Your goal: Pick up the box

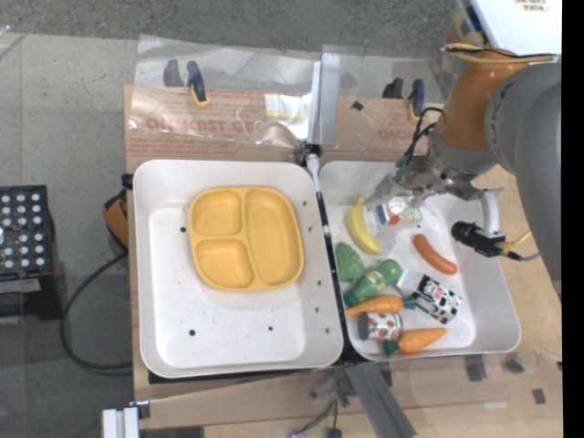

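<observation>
From the fixed camera above the worktop, the box (pixel 436 297) lies toward the front right of the right bin (pixel 493 336), a small black-and-white patterned carton lying flat and tilted at a slant. It sits just right of the carrot (pixel 374 306) and the green vegetables (pixel 363 274), with the sausage (pixel 434 254) near it on the far side and a second carrot (pixel 422 339) near its front edge. It looks light and stiff, probably thin card that would dent under a hard squeeze, with smooth printed faces that could slip. The fair place to take hold is across its shorter width, on the two long sides, coming straight down where the neighbours leave room.

The hand (pixel 401 199) hangs over the back of the same bin, just beside the banana (pixel 363 228) and over a small white item with red and blue marks (pixel 391 213), possibly touching it. Cables and metal parts crowd the view there, so I cannot tell whether it is apart or together. It is well apart from the box. The left bin (pixel 164 336) carries a yellow divided tray (pixel 246 237).
</observation>
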`<state>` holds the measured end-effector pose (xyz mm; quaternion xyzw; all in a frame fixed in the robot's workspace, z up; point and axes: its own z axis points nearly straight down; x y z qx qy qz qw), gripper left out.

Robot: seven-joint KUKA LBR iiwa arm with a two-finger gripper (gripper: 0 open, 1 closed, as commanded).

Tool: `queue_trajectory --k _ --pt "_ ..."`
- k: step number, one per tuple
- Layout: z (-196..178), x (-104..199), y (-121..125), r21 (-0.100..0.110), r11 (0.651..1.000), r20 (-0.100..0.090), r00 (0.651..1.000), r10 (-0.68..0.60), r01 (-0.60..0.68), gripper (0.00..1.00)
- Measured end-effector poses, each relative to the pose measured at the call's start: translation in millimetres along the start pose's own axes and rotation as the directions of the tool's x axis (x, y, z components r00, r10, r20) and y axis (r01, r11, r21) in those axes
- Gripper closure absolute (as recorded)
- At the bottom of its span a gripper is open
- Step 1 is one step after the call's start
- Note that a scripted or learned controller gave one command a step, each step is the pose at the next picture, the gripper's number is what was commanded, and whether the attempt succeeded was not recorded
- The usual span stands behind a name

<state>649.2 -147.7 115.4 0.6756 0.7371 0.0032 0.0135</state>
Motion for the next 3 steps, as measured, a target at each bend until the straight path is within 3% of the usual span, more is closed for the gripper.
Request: queue_trajectory --k 1,2,3 --pt "11 7 1 0.007 0.994 -0.001 0.994 -0.109 0.109 0.00" --pt "11 -1 -5 -0.001 0.977 -0.007 0.977 -0.215 0.215 0.00" --pt "11 -4 -2 0.004 0.966 -0.008 0.966 -0.259 0.259 0.00"
